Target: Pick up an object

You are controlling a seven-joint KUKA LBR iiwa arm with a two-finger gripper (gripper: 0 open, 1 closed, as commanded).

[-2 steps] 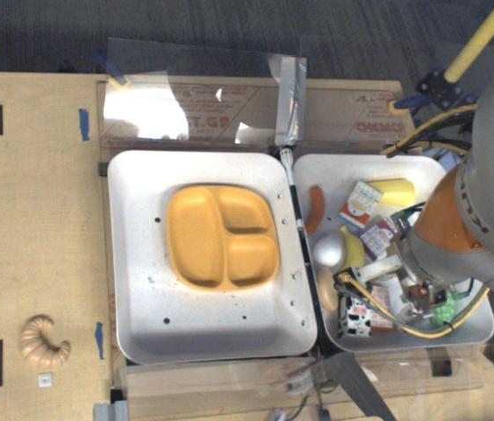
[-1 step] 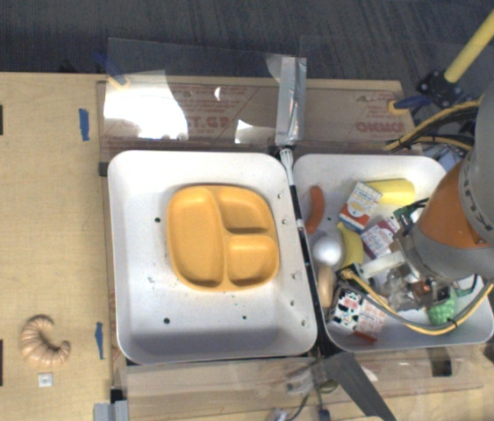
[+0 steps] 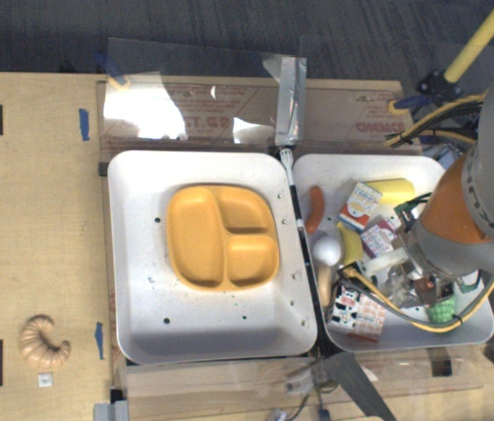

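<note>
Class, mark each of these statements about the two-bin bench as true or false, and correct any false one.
1. A yellow divided tray lies in the left bin. True.
2. The arm reaches over the left bin. False: it is over the right bin, where the end effector sits among the clutter.
3. A croissant-shaped item lies on the bench outside both bins. True.
4. The white ball rests in the yellow tray. False: it lies in the right bin, near the divider.
5. An orange sausage-shaped item lies in the right bin. True.
6. The yellow tray is round, with one compartment. False: it is roughly rectangular, with three compartments.
</note>
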